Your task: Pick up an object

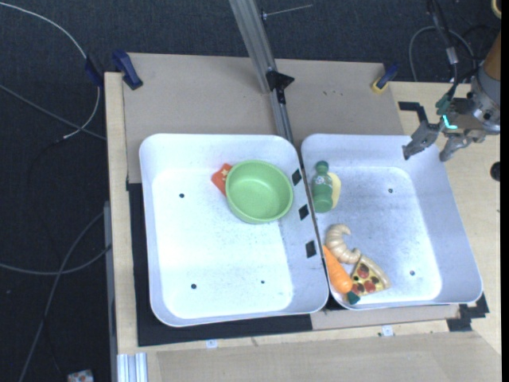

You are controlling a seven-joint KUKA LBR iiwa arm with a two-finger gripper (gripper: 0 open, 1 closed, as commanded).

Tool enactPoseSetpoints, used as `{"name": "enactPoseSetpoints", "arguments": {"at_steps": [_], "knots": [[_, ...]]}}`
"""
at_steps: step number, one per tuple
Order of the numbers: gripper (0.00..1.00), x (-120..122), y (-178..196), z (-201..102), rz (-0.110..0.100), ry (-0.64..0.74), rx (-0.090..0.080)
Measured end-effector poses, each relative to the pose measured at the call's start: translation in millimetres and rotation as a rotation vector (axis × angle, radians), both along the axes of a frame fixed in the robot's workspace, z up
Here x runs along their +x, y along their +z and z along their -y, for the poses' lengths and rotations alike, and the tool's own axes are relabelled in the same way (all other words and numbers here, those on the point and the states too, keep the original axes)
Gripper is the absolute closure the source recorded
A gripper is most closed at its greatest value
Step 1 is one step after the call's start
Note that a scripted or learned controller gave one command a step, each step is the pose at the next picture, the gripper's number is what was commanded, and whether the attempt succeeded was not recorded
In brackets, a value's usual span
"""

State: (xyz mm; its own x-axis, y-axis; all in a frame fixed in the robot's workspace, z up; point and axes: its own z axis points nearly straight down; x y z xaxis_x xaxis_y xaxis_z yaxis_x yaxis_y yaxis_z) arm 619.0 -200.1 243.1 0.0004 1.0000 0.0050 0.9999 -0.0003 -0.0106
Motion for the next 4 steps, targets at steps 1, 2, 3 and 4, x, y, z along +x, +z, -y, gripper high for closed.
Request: {"name": "enactPoseSetpoints", "arguments": {"at_steps": [1,2,3,4], "knots": [[0.0,1,3,0,0.005,0.0,-0.001],[0.0,3,-40,-1,-0.002,0.0,0.0],[0.0,-2,-95,-11,-0.001,0.002,0.0],[0.0,-4,-149,-12,-0.005,0.001,0.001]]}}
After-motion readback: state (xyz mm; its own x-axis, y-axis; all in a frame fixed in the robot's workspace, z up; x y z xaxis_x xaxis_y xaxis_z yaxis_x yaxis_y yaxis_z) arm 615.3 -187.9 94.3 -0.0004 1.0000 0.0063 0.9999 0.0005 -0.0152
